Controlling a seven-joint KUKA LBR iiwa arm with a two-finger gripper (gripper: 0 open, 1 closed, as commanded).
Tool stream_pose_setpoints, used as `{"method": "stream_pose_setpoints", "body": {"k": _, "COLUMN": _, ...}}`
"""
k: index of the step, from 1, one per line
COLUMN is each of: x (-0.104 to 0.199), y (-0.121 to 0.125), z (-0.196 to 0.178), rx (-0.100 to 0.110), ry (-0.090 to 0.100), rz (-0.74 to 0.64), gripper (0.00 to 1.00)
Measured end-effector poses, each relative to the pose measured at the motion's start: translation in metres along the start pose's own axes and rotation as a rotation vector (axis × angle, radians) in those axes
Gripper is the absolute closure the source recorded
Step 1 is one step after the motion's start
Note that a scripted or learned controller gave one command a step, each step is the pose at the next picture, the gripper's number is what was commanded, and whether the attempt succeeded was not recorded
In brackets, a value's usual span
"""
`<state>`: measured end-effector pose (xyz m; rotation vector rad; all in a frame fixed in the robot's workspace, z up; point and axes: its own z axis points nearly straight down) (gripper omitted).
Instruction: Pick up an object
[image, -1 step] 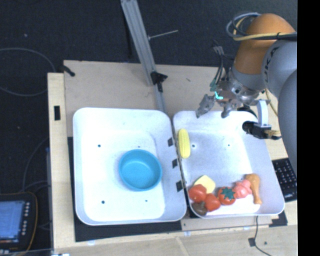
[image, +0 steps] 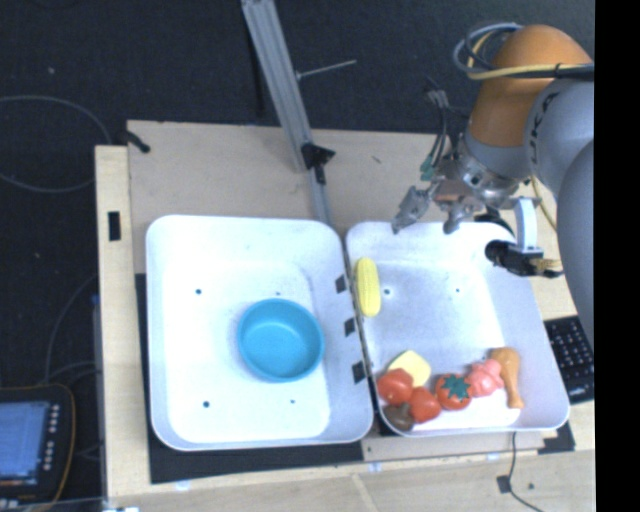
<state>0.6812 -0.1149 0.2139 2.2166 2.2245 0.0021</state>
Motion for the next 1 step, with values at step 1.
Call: {"method": "stream_pose_setpoints", "body": {"k": 1, "x": -0.0031, "y": 0.0063, "z": 0.0434, "rx": 0.004, "ry": -0.002, "rz": -0.002, "gripper": 0.0}}
